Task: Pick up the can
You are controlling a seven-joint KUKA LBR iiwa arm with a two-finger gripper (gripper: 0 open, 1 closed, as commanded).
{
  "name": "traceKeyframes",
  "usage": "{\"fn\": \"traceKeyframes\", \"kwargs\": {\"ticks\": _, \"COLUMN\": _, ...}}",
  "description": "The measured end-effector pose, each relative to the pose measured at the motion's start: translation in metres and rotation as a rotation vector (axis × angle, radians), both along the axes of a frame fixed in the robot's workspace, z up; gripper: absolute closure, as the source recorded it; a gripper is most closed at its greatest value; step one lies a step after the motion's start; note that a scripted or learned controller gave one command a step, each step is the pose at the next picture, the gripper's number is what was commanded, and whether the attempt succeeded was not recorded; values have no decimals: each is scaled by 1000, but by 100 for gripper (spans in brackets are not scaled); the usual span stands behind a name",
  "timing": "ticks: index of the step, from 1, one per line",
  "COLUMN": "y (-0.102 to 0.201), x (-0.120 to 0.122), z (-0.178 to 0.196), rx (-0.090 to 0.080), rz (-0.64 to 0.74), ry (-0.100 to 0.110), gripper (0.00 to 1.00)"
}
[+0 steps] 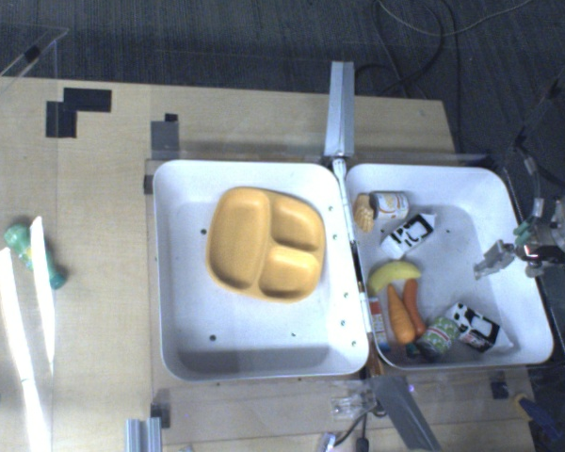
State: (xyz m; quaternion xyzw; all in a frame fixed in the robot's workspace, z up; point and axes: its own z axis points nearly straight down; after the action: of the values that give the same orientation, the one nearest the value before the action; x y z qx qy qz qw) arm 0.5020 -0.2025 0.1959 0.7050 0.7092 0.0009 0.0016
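Hanging over the right bin's (508, 191) right edge, the gripper (508, 255) is spread apart with nothing in it. The can (389, 202) lies near the bin's top left corner.

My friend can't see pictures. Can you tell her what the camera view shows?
A robot gripper hovers at the right edge of the right white bin, holding nothing. That bin holds a small can, a banana, a carrot and little cartons. The left white bin holds a yellow divided tray.
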Motion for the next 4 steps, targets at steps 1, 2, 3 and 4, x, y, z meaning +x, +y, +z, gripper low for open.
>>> {"fn": "traceKeyframes", "kwargs": {"ticks": 1, "y": 0, "x": 81, "z": -107, "rx": 1, "rz": 17, "ry": -4, "gripper": 0}}
{"fn": "traceKeyframes", "kwargs": {"ticks": 2, "y": 9, "x": 112, "z": -43, "rx": -2, "rz": 268, "ry": -3, "gripper": 0}}
{"fn": "traceKeyframes", "kwargs": {"ticks": 3, "y": 91, "x": 158, "z": -98, "rx": -1, "rz": 218, "ry": -3, "gripper": 0}}
{"fn": "traceKeyframes", "kwargs": {"ticks": 4, "y": 47, "x": 78, "z": -107, "rx": -5, "rz": 442, "ry": -7, "gripper": 0}}
